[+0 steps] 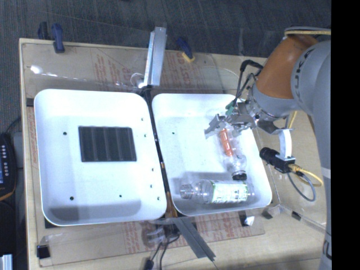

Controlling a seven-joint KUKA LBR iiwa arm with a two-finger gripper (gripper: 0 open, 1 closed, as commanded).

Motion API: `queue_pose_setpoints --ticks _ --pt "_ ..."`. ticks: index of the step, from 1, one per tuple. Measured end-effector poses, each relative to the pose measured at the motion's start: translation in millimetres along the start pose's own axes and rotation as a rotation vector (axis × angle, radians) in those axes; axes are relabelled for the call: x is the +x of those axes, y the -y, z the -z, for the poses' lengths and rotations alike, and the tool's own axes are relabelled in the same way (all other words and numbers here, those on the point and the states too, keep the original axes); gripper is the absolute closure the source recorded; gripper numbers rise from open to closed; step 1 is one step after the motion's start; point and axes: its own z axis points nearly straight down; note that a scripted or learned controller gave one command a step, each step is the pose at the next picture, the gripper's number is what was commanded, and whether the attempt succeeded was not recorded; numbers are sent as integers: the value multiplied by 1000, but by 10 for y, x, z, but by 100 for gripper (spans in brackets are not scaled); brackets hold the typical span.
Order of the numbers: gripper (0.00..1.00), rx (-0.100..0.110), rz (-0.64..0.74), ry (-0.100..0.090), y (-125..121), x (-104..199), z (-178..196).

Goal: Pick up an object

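Observation:
My gripper (216,124) hangs over the upper middle of the right bin (169,151), reaching in from the right. Just below it lies a small clear bottle (229,148) with an orange section and a black cap, pointing toward the bin's near right corner. Its orange end sits right under the gripper; whether they touch is unclear. A larger clear plastic bottle (216,192) with a green and white label lies on its side along the right bin's front wall. A dark grey ribbed rectangular block (107,144) lies flat in the middle of the left bin (50,111).
A metal bar (154,58) stands behind the seam between the bins. Blue clamps (56,37) hold the bench's back edge. The left half of the right bin is bare white floor.

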Motion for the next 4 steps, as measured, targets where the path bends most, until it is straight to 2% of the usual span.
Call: queue_pose_setpoints --ticks 1,2,3,4 --pt "0 0 121 -1 24 -47 -100" --pt "0 -4 111 2 -177 -65 -237" --pt "0 -4 174 3 -261 -58 -147" --pt "0 -4 162 3 -588 -66 -587"
